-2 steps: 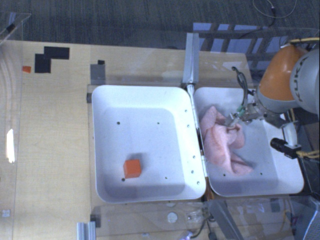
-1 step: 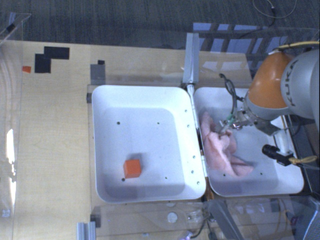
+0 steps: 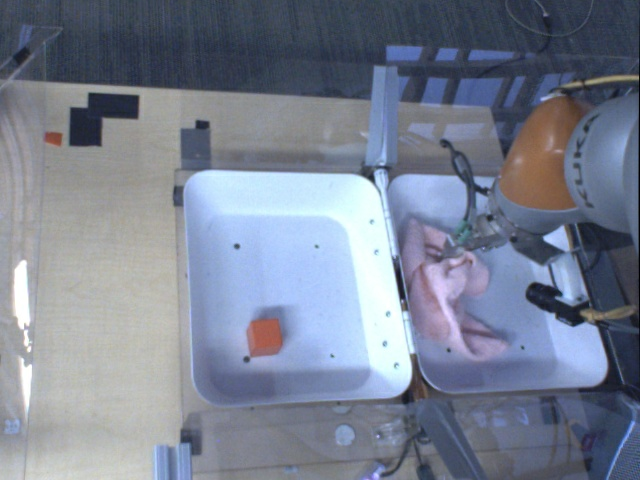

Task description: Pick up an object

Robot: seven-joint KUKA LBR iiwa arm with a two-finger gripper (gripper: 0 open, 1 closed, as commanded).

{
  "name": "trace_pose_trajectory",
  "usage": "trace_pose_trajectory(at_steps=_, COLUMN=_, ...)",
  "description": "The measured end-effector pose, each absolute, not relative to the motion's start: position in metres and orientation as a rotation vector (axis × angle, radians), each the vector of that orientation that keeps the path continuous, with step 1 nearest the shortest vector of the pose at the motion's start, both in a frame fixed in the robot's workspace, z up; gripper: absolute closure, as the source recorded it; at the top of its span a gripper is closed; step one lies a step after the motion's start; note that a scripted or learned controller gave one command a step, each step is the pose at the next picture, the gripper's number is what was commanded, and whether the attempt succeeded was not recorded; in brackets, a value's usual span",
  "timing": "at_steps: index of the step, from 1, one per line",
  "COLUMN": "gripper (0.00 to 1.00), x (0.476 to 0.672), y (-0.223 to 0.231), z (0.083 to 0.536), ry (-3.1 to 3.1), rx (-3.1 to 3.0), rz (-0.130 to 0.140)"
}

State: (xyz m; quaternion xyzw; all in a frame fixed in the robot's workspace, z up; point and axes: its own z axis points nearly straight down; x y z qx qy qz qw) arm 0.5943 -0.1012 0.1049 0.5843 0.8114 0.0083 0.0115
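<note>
while the grey arm with its orange band reaches in from the right, its two-finger gripper (image 3: 468,251) sits at the upper edge of a crumpled pale pink cloth (image 3: 447,293) lying in the right white bin (image 3: 560,368); whether the fingers are parted or pinched, i cannot tell. soft, light and floppy, the cloth looks best taken at a raised fold. a small orange block (image 3: 265,337) rests in the left white bin (image 3: 290,203).

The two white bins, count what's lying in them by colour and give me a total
Orange: 1, the small orange block in the left white bin.
Pink: 1, the crumpled pink cloth in the right white bin.
Total: 2
</note>
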Motion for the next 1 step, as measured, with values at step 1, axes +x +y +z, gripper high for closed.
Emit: trace_pose_trajectory(at_steps=1, gripper=1.0, x=0.6646, y=-0.0793, z=0.1881, ry=2.65, rx=1.666, rz=0.009)
